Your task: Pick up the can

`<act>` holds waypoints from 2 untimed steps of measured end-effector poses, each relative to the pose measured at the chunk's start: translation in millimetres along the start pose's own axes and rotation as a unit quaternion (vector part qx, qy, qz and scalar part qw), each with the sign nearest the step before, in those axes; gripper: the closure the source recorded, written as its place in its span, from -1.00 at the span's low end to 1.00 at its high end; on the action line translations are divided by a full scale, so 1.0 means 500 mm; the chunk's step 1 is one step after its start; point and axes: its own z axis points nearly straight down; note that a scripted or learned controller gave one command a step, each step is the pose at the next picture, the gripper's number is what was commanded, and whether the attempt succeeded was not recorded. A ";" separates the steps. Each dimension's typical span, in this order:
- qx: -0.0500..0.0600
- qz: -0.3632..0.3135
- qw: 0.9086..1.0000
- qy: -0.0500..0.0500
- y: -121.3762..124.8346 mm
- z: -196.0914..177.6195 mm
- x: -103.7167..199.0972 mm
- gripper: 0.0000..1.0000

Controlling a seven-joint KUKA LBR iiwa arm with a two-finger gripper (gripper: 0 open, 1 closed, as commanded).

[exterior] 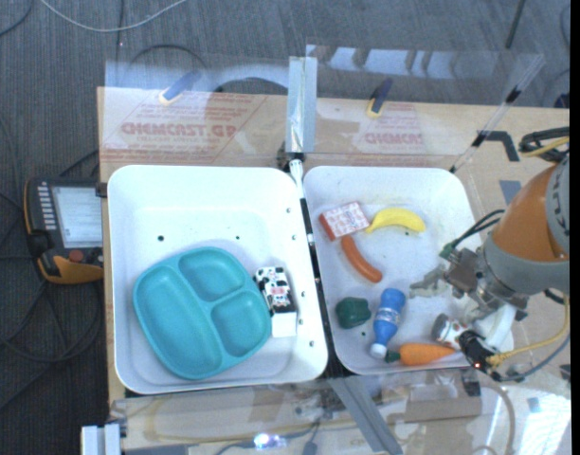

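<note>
A small grey can [444,329] lies near the front right corner of the right bin [404,180], just above an orange carrot [425,354]. My gripper [461,297] hangs right over that corner, its dark parts partly covering the can. The grey wrist and its orange band [541,218] reach in from the right. Whether the gripper touches the can cannot be made out.
The right bin also holds a blue bottle [388,318], a dark green lump [352,311], a red sausage [362,259], a banana [396,220] and a red-white packet [343,220]. In the left bin [157,188] are a teal divided plate [201,309], a black-and-white carton [274,290] and a white block [283,324].
</note>
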 end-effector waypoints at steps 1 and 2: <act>0.001 -0.001 1.000 -0.001 -0.001 -0.015 0.001 1.00; 0.001 -0.001 1.000 -0.001 -0.001 -0.015 0.000 -1.00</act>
